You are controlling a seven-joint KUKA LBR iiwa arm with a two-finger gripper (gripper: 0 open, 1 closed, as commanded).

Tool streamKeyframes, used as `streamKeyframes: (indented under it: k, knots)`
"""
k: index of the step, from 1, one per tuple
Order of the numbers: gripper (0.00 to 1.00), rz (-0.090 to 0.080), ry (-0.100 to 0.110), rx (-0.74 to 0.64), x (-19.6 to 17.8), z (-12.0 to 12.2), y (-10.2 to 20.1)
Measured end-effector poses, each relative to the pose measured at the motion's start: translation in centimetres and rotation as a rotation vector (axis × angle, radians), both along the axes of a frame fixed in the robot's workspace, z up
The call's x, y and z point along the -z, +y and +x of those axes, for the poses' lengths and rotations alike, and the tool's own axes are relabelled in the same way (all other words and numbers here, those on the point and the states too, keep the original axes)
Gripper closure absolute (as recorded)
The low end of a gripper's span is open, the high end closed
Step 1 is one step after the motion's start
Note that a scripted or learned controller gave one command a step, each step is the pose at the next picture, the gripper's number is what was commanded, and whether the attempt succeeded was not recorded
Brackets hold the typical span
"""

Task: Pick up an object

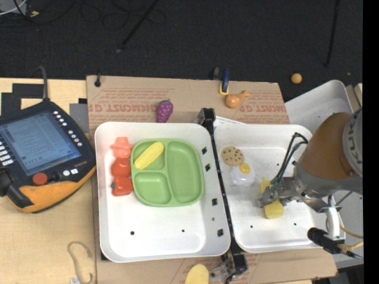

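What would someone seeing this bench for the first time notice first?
Probably the green divided plate in the left bin, with a yellow corn cob in its upper-left compartment and red toy pieces beside its left edge. Next, the grey and orange arm reaching into the right bin, its gripper down by a yellow block.

Two white bins [118,229], one green tray [177,182], one corn [148,155], one cookie [231,155].

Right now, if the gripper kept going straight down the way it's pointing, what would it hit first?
Probably the yellow block, which sits right at the gripper on the floor of the right bin. Depth is hard to judge from this slanted view.
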State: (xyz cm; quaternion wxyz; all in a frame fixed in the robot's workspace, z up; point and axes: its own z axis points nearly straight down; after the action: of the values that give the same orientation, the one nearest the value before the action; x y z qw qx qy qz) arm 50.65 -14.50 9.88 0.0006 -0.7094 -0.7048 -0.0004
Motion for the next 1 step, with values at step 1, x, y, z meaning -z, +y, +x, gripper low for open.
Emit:
streamKeyframes:
  k: [1]
  knots:
    - [1.0, -0.001, 0.0, -0.006, -4.19, -0.18, 0.06]
